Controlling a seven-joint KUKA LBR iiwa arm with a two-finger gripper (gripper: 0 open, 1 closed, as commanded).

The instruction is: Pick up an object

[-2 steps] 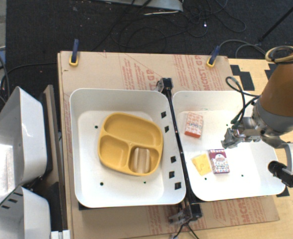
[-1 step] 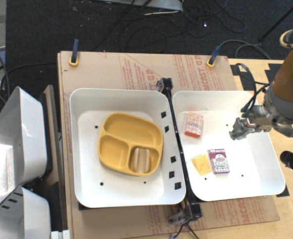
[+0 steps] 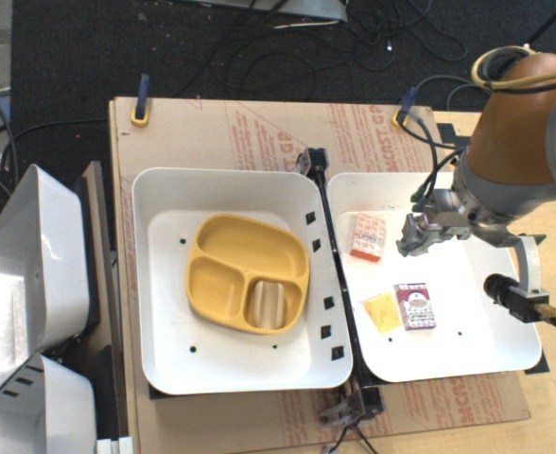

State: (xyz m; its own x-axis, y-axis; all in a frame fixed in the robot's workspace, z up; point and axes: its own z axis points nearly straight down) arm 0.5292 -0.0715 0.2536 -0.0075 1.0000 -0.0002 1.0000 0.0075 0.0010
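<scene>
- We saw the left bin (image 3: 155, 282) holding a yellow divided plate (image 3: 248, 270), sitting roughly centre in that bin.
- A tan cylinder (image 3: 267, 304) lay in the plate's compartment at about 5 o'clock.
- A black divider strip (image 3: 333, 272) ran between the two bins, which sat side by side and touching it.
- In the right bin (image 3: 505, 348) we logged three items: an orange-and-white packet (image 3: 367, 235) at about 10 o'clock from bin centre, a yellow flat piece (image 3: 383, 312) at about 7 o'clock, and a maroon-and-white small box (image 3: 416, 306) just beside it, at its 3 o'clock.
- The gripper (image 3: 416, 238) hung over the right bin at the packet's 3 o'clock, near it but apart.
- We saw nothing between its fingers; whether they stood apart or together, we couldn't tell.
- The arm (image 3: 516, 145) came in from 3 o'clock.
</scene>
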